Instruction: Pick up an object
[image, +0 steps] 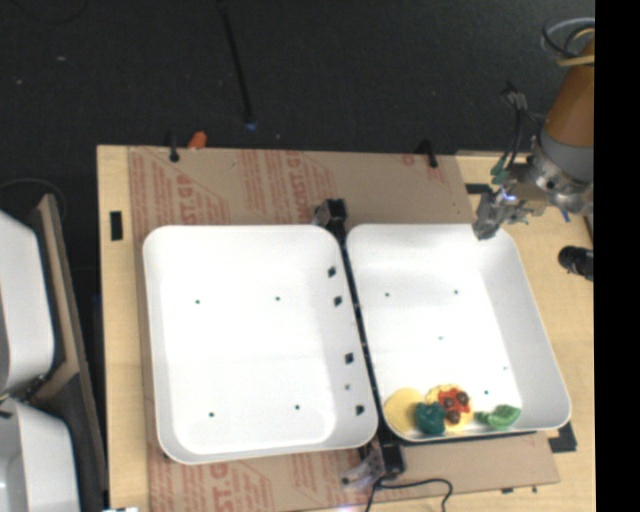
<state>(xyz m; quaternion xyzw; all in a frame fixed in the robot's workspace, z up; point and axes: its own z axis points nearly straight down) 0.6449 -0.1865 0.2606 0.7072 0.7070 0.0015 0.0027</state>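
Right bin (500, 300): small objects lay clustered at its near edge, a yellow piece (402, 408), teal piece (430, 421), red piece (455, 401) and green piece (499, 416). Left bin (250, 260) stood beside it on the table (130, 200). Gripper (487, 225) hung over the right bin's far right corner, apart from them; its opening could not be told.

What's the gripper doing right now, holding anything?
Gripper: over the right bin's far right corner, nothing visibly held; open or closed cannot be told.

The arm (572, 120) is cut off at the right edge; the small items (445, 408) heaped at the right bin's (520, 290) near edge cannot be identified.
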